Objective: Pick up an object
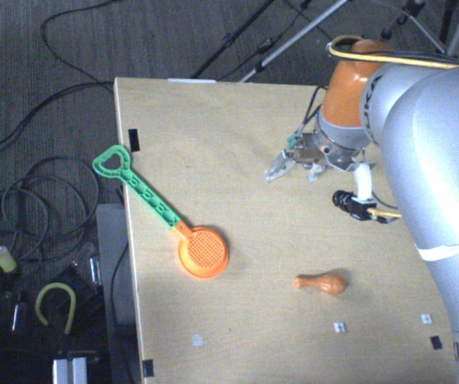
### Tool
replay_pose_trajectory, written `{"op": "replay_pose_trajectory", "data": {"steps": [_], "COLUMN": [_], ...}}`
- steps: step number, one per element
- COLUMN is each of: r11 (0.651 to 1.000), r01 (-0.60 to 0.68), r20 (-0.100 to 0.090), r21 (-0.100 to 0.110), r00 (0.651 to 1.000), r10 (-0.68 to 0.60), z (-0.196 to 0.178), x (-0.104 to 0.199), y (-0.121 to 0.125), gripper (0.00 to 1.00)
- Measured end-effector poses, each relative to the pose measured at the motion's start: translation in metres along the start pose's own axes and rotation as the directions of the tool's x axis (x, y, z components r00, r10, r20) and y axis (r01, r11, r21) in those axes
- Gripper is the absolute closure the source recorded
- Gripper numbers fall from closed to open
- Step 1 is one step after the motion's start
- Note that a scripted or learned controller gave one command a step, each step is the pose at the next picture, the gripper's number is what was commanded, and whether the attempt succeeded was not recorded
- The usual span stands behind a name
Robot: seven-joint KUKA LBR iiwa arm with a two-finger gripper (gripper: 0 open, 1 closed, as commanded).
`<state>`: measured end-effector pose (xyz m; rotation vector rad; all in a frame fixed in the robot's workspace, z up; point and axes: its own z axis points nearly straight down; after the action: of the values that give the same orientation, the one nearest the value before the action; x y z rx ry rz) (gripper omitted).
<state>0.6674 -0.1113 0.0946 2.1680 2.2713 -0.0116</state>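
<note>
Over the upper right part of the tan board the gripper hangs at the end of the grey arm, just below its orange band. Its pale fingers point left and slightly down, spread a little apart with nothing between them, so no object is held. Two things lie within reach on the board: a toy sieve with an orange mesh head and a long green handle running up to the left, well apart from the gripper, and a small orange club-shaped piece lower down, nearer the arm but also apart from the fingers. By the look of it the pick has not yet begun in earnest: no object is touched or lifted. What remains is to choose one of them, come down over it, close on it and raise it off the board.
</note>
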Motion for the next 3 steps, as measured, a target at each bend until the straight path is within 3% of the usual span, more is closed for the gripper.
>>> {"op": "replay_pose_trajectory", "data": {"steps": [1, 2, 3], "r11": [0.999, 0.978, 0.937], "r01": [-0.036, 0.207, 0.348], "r20": [-0.004, -0.002, -0.003], "r21": [-0.003, -0.004, -0.005], "r00": [0.999, 0.978, 0.937], "r10": [0.036, -0.207, -0.348], "z": [-0.047, -0.023, 0.011], "x": [-0.055, -0.113, -0.079], "y": [-0.002, -0.005, -0.002], "gripper": [0.00, 0.00, 0.00]}}
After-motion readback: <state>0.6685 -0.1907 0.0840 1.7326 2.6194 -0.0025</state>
